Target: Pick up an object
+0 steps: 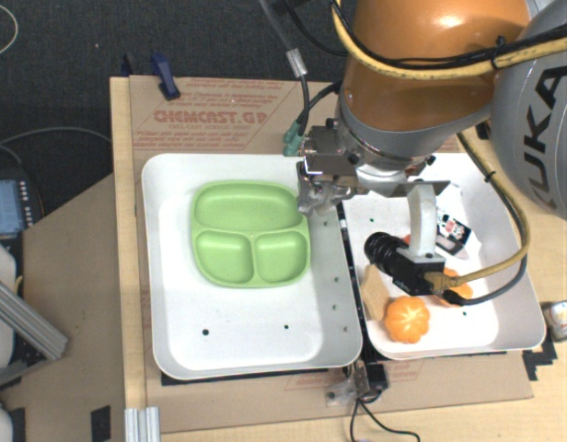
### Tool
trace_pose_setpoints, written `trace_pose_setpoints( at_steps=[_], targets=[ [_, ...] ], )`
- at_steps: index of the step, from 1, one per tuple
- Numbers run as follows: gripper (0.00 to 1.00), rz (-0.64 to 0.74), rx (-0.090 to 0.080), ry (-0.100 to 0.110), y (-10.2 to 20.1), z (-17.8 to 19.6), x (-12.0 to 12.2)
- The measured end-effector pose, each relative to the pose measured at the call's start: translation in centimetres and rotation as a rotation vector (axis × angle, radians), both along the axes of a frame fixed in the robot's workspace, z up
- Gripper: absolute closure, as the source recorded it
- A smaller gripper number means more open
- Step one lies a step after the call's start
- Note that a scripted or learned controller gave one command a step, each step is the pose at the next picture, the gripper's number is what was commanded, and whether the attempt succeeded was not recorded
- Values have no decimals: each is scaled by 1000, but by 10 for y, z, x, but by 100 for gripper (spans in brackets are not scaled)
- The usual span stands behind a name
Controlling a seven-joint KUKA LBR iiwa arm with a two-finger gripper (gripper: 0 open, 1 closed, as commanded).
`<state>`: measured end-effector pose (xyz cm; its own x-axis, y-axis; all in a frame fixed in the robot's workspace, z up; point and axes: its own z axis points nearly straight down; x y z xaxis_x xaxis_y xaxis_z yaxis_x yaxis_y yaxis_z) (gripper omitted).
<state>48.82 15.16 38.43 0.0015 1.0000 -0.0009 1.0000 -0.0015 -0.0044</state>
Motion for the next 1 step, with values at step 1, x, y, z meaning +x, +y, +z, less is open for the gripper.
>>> trace_pose_setpoints(
  at_steps=[1],
  targets=[
    [100,-5,-2,5,-56,-84,15]
  ],
)
